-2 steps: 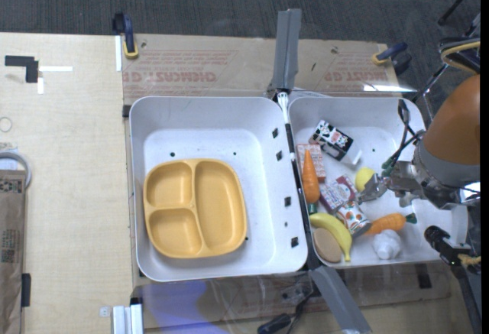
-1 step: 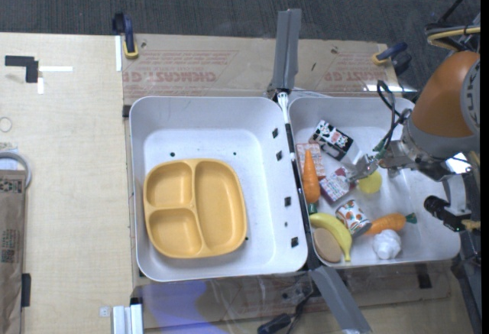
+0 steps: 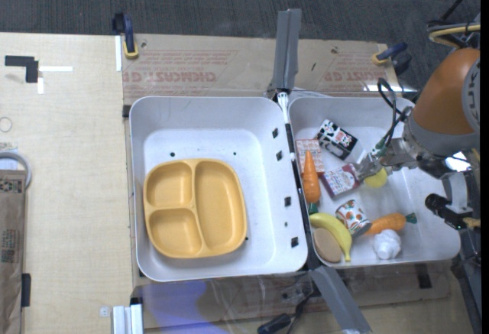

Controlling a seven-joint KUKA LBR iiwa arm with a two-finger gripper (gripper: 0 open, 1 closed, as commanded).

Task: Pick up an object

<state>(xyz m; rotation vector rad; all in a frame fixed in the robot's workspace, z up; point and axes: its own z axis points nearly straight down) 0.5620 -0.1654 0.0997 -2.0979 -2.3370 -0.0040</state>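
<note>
— Any writing? Reads "CHEMC475" or close to it, red print upside down on the cardboard sheet (image 3: 229,65) behind both bins. Cannot vouch for every letter.

— Other labels? Small black-and-white patterned carton (image 3: 337,139) near the back of the right bin (image 3: 428,252), print too small to read. Same for the maroon packet (image 3: 340,180) and the pale red-and-white card (image 3: 308,150) beside it. Little can (image 3: 352,215) with a red-and-white picture wrap, no legible words.

— Gripper? Down inside the right bin, gripper (image 3: 374,169) at the end of the grey wrist, under the orange band. Touching or nearly touching the yellow lemon-like fruit (image 3: 376,178), just right of the maroon packet. Spread of the grip: cannot tell. Nothing seen clamped.

— And the rest of the pile? Upright-lying carrot (image 3: 310,178) along the bin's left wall. Banana (image 3: 333,229) at the front left, resting over a tan round piece (image 3: 327,247). Second carrot (image 3: 394,222) and a white lumpy object (image 3: 386,244) to the front, well clear of the gripper.

— Left bin (image 3: 153,122)? Holds a yellow three-compartment plate (image 3: 195,207).
</note>
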